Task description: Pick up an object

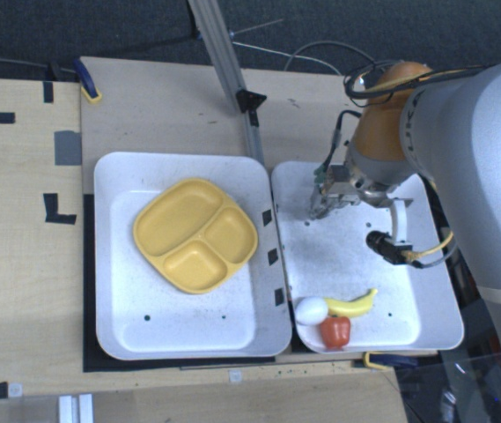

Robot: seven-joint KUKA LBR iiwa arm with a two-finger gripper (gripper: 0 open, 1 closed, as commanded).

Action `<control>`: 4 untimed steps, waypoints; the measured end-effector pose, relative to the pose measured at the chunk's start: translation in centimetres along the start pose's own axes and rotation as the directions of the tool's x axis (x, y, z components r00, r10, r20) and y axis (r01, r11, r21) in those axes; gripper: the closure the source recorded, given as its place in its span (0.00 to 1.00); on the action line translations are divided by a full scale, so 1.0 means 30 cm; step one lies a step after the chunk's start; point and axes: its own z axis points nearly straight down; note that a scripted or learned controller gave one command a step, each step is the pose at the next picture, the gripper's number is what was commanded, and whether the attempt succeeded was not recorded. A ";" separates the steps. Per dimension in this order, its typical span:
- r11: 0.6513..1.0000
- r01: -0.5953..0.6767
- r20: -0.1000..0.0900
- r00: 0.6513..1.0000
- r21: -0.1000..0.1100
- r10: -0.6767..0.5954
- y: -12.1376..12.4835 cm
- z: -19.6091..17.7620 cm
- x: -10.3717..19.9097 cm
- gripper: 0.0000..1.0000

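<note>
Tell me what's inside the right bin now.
In the right bin: a banana, a white egg and a red pepper at its near edge. The arm covers its far right corner.

Matt yellow plastic tray (195, 234), speckled white bins (180, 324), seemingly wooden bench (21, 271).

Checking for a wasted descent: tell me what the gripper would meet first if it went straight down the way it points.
Probably bare floor of the right bin. The gripper points down near the bin's upper left; the egg, banana and red pepper lie apart from it.
</note>
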 end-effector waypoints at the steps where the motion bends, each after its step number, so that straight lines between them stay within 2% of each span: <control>1: 1.000 -0.003 0.001 1.000 -0.006 0.003 -0.019 -0.174 -0.025 1.00; 2: 1.000 -0.003 0.000 1.000 -0.006 0.003 -0.025 -0.321 -0.040 1.00; 3: 1.000 -0.002 0.000 1.000 -0.005 0.002 -0.023 -0.406 -0.038 1.00; 4: 1.000 0.002 -0.002 1.000 0.000 -0.002 -0.056 -0.371 0.147 1.00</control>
